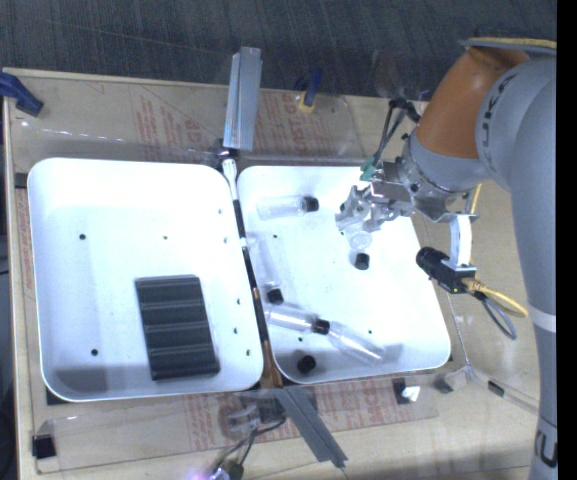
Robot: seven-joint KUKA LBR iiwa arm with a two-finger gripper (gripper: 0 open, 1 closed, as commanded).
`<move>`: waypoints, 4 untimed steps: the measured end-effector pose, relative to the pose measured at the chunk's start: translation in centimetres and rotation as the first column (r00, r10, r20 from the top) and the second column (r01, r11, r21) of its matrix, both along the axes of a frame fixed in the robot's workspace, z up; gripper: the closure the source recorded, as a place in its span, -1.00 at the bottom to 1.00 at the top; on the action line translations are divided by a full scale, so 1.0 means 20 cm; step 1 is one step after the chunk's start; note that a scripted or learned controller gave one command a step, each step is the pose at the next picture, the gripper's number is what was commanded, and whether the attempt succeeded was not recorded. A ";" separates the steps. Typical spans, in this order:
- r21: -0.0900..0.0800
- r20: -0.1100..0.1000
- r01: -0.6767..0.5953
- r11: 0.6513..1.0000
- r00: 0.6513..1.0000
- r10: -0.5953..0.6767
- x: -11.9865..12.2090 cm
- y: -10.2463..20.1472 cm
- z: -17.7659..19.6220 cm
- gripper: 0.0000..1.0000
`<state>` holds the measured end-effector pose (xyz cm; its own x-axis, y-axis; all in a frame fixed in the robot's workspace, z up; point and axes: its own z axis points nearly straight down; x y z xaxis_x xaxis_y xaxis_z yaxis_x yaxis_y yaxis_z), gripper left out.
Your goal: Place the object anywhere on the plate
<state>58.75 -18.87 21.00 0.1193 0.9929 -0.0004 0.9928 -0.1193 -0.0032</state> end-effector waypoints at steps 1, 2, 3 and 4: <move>0.000 -0.001 0.296 0.955 0.955 -0.296 0.19 0.36 -0.12 1.00; -0.001 0.000 0.477 0.879 0.879 -0.477 0.34 0.63 -0.10 1.00; -0.001 -0.001 0.709 0.705 0.705 -0.709 0.34 1.17 -0.09 1.00; -0.007 0.000 0.813 0.582 0.582 -0.813 0.23 1.46 -0.48 1.00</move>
<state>63.32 10.31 11.38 0.8770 0.4805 -0.0070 0.4805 -0.8770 -0.0023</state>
